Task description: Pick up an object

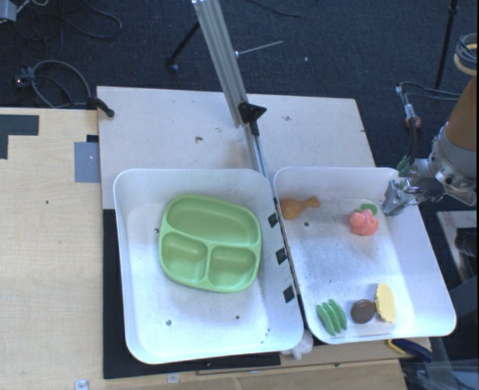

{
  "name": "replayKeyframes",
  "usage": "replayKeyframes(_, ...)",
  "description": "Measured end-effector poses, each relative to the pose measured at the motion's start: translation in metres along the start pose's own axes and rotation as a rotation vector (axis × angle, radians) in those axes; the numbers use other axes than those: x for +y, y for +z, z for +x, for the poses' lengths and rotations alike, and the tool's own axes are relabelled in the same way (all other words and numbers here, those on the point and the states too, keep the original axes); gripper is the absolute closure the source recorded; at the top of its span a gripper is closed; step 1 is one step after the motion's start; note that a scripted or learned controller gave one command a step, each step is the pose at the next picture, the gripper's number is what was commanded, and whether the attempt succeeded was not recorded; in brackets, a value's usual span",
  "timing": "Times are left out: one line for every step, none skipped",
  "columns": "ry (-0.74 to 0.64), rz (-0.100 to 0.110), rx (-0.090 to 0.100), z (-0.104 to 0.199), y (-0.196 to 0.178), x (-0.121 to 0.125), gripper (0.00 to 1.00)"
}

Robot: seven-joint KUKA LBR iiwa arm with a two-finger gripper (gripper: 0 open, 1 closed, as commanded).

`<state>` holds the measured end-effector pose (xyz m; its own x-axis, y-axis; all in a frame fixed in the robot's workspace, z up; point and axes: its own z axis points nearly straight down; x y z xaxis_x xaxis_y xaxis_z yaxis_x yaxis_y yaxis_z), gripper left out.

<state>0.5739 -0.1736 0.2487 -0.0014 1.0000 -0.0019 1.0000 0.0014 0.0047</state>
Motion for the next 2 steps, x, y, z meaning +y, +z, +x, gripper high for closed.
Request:
replayKeyframes(-0.004, 0.009, 0.005, 0.058, 0.011, -0.007, 1.00)
replayKeyframes(-0.004, 0.009, 0.005, 0.120, 0.014, -0.012, 1.00)
